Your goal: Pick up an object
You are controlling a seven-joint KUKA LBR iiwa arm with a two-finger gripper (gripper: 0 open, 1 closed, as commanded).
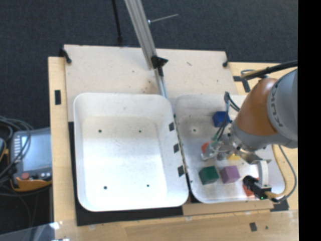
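Arm bent low over the right bin [193, 112].
The fingers [210, 152] point left; I cannot tell their opening. A green cube [208, 175] and purple cube [230, 173] lie just below them, a blue block [219, 118] above.

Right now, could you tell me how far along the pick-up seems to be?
Done: the arm has reached into the right bin, and the gripper is low among the objects. In hand: nothing that I can confirm; whether it has anything is unclear. Left: the green block, purple block and blue object lie on the bin floor, so the grasp and lift remain.
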